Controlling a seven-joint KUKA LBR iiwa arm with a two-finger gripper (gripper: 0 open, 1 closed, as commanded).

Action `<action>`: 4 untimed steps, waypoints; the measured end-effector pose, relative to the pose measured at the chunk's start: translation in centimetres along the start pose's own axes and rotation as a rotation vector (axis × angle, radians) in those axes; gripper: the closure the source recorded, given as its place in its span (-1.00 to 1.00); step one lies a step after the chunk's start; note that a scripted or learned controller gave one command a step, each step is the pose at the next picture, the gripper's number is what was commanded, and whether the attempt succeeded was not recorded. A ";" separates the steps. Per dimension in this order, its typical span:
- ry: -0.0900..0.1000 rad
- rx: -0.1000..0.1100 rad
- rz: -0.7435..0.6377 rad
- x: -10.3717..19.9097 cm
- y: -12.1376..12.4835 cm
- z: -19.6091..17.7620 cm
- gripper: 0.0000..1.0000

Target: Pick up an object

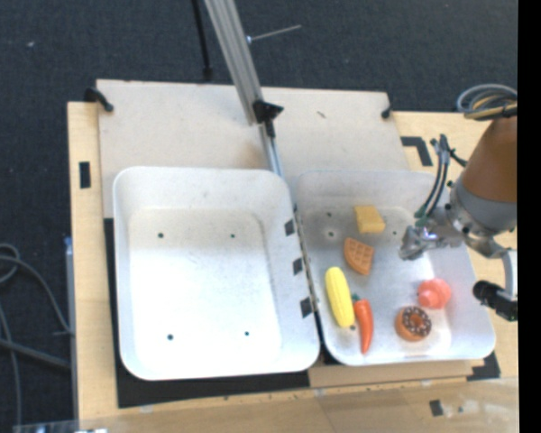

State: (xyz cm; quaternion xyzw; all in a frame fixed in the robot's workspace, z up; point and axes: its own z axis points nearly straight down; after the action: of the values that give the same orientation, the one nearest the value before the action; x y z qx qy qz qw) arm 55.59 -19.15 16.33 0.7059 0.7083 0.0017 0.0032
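Five toys crowd right bin (389, 190) beneath gripper (417, 242).

One camera watches me from above, fixed over the worktop (207, 120) and tilted so it looks down at a slant. It sits far enough back to take in both white bins at once: the left bin (131, 269) fills the middle of its frame, the right bin (460, 332) lies toward the right side. Dark floor shows beyond the far edge. My arm (491, 165) enters from the frame's right.
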 end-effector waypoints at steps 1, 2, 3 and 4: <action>0.000 0.000 -0.001 0.2 0.2 -4.4 1.00; -0.001 -0.001 -0.001 0.0 0.4 -9.9 1.00; 0.003 0.004 -0.004 5.4 0.7 -10.5 1.00; 0.003 0.007 -0.004 11.5 1.7 -9.5 1.00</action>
State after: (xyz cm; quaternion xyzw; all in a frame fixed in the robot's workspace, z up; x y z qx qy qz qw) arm 57.18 -7.63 25.86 0.7045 0.7097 0.0003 -0.0002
